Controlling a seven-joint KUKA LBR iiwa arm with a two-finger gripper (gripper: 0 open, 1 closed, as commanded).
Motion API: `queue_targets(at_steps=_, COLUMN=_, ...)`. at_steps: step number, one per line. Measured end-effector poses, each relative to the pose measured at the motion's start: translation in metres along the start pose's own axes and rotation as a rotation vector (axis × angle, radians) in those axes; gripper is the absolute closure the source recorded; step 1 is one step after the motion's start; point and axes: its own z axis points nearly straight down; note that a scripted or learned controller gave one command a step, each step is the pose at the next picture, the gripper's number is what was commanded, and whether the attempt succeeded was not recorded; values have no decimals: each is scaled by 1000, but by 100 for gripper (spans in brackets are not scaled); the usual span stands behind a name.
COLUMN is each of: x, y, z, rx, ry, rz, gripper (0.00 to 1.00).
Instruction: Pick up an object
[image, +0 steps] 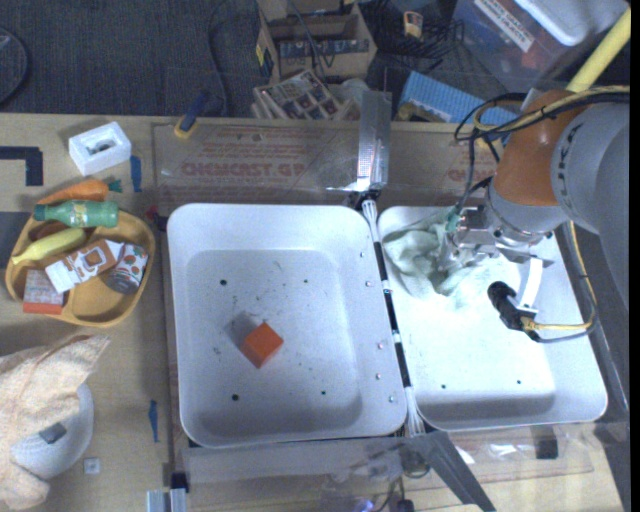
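An orange block (263, 344) lies in the left bin (200, 240), a little left of its middle. A crumpled pale green cloth (417, 256) sits in the far left corner of the right bin (520, 400). My gripper (464, 247) hangs low over the right edge of that cloth, below the orange wrist band (528, 165). The wrist body hides where the gripper meets the cloth, so I cannot tell whether it touches.
A black cable with a yellow lead (515, 308) trails from the wrist over the right bin. A wooden bowl (85, 305) of toy food stands left of the bins, with a beige towel (45, 385) below it. A cardboard wall (260, 165) runs behind the bins.
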Motion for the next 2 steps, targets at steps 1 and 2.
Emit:
queue_targets(at_steps=1, x=36, y=4, z=-93, rx=8, ry=0, rz=-52, gripper=100)
queue_targets(at_steps=2, x=36, y=5, z=-93, rx=8, ry=0, rz=-52, gripper=0)
